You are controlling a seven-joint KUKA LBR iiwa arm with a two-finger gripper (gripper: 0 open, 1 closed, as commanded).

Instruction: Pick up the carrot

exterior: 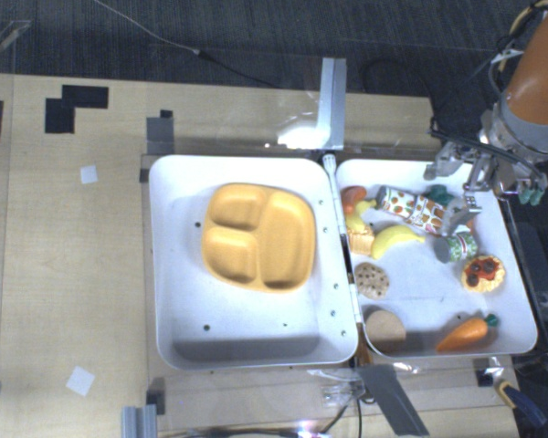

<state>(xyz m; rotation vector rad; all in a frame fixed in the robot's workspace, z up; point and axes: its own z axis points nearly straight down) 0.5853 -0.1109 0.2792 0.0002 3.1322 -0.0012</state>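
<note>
The jaws [463, 215] hang partly open and empty above the right white bin's [522, 286] far side. The orange toy carrot [466, 332] lies well apart by the near wall; approach across its width.

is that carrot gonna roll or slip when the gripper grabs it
The carrot looks like a rigid, smooth toy, so it may slip. Its tapered, rounded body lies flat near the right bin's front wall and would probably roll or pivot if nudged. It is likely light.
</note>
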